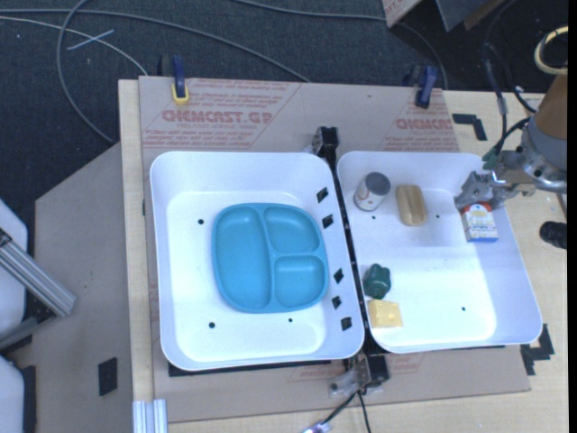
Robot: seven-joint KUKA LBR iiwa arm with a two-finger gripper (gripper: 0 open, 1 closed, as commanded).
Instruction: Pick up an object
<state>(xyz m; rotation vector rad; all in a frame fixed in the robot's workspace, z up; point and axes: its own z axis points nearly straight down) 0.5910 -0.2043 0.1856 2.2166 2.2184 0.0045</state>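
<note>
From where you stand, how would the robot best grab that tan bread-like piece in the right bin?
Probably from straight above, the tool closing across the narrow middle of the tan piece. It lies flat and elongated, apart from the small can, so both long sides look free.

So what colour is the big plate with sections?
Light blue plate, seen in the camera view.

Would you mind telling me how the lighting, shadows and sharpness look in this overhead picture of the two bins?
Camera view: light is even and soft, with no strong glare on the white right bin; the blue divided plate shows a mild sheen; shadows are faint, a thin one under the green object; the end effector at the bin's right edge is slightly blurred, and small items lack fine detail.
</note>
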